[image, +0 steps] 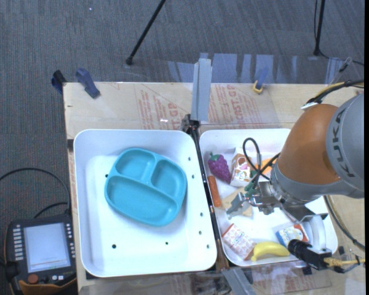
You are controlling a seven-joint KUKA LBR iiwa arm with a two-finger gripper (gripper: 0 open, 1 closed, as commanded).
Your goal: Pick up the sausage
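Your gripper (pixel 238 205) sits low in right bin (pixel 267 135), just past sausage (pixel 214 191). Fingers look slightly parted, nothing visibly between them; jaw gap partly hidden, so hard to be sure. Sausage lies just left of jaws, along bin's left wall, orange-brown, lengthwise. Purple grapes (pixel 219 166) up-left of jaws. Snack packet (pixel 238 240) below jaws, banana (pixel 269 251) down-right. Blue divided plate (pixel 147 186) far left of jaws, in left bin (pixel 89 226).
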